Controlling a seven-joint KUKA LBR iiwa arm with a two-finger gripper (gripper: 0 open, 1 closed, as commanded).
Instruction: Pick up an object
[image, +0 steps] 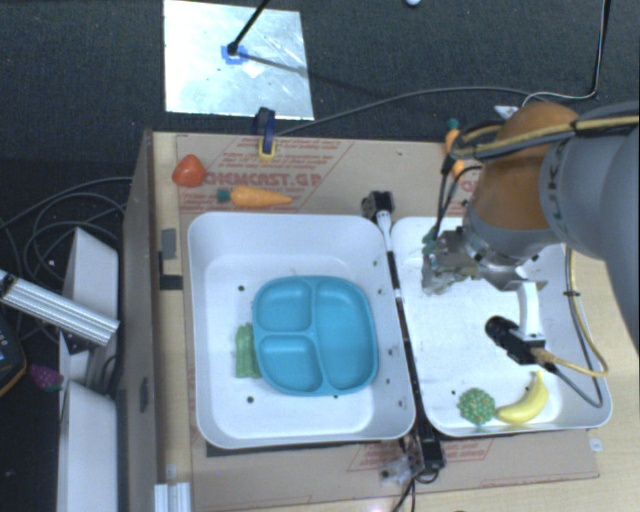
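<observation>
I see a blue divided plate (315, 335) lying in the middle of the left white bin (215, 260), with a green piece (245, 352) touching its left edge. Right of the plate, past the divider, sits the right bin (440, 405), where my tool (440, 272) hangs low over its upper part. A yellow banana (527, 402) and a green bumpy ball (477, 405) lie just beside each other at that bin's lower edge. Above the plate, on the tabletop (320, 165), rest a carrot (255, 197) and a tomato (189, 171).
</observation>
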